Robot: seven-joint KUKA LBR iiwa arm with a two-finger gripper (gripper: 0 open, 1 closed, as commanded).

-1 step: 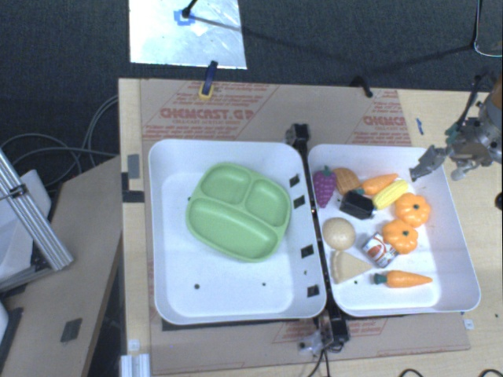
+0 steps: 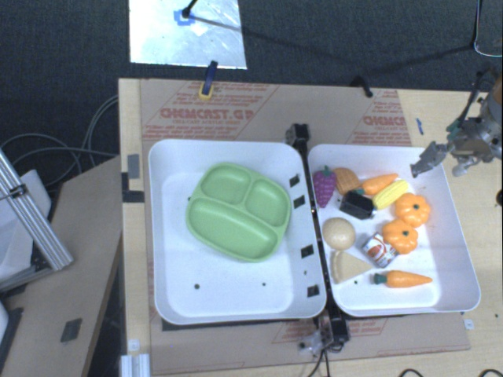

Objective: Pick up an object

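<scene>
The right bin (image 2: pixel 464 273) holds several toy foods: purple grapes (image 2: pixel 324 185), a corn cob (image 2: pixel 391 193), a black piece (image 2: pixel 357 204), two orange pumpkins (image 2: pixel 413 209) (image 2: pixel 401 237), a beige egg-shaped piece (image 2: pixel 339 232), a small can (image 2: pixel 378 250), a pale wedge (image 2: pixel 350 267) and a carrot (image 2: pixel 402 279). My gripper (image 2: pixel 442 163) hangs over the bin's far right corner, above and to the right of the corn. It is open, with nothing between its fingers.
The left bin (image 2: pixel 169 289) holds a green divided plate (image 2: pixel 238 210). A black hinge strip (image 2: pixel 308 210) runs between the bins. Cardboard lies under both bins, and a shiny sheet (image 2: pixel 187 22) lies at the back.
</scene>
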